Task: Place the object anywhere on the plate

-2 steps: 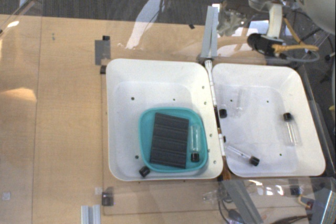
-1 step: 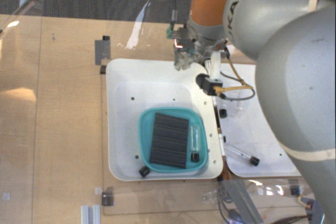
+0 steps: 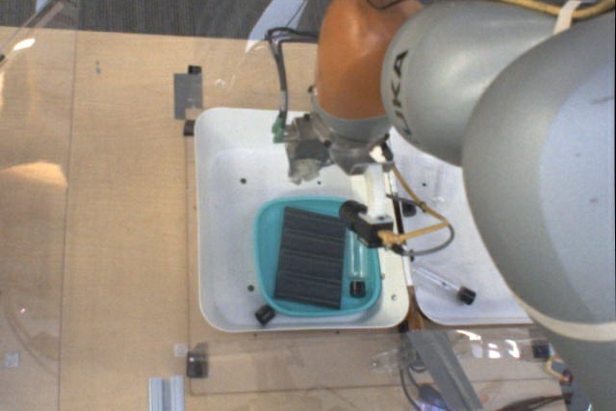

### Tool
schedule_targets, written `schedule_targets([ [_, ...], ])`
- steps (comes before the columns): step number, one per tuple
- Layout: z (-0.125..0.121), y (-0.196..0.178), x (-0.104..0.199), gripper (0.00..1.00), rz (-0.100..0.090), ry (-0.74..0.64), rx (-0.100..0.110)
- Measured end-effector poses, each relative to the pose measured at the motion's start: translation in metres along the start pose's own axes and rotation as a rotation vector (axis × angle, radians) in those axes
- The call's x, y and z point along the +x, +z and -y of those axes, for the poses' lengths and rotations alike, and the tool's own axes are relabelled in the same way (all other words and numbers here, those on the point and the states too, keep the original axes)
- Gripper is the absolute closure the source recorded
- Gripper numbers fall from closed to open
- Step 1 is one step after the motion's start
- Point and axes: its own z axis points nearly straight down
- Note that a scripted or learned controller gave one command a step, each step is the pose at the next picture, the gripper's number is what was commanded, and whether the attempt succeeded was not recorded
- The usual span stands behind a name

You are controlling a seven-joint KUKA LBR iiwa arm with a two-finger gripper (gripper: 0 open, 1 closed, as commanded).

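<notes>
A turquoise plate (image 3: 267,228) lies in the left bin (image 3: 219,207), towards its front. A black ribbed rectangular block (image 3: 310,257) rests flat on the plate, covering most of its middle. A clear tube with a black end (image 3: 357,272) lies along the plate's right side. My gripper (image 3: 308,159) hangs below the orange wrist, just behind the plate's far edge and apart from the block. The arm's bulk hides its lower part.
A small black piece (image 3: 263,314) lies on the left bin's floor by the plate's front left rim. In the right bin (image 3: 481,308) lies a clear pen with a black cap (image 3: 447,286). The grey arm covers most of the right bin.
</notes>
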Motion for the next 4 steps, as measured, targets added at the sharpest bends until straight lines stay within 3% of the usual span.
schedule_targets([
  [1,0.0,0.0,-0.001,0.0,0.0,0.001,0.0],
  [2,-0.002,-0.012,0.0,1.0,-0.002,0.001,-0.006],
  [3,-0.002,-0.012,0.0,0.0,-0.002,0.001,-0.006],
  [4,-0.004,-0.023,-0.001,1.0,-0.004,0.002,-0.012],
])
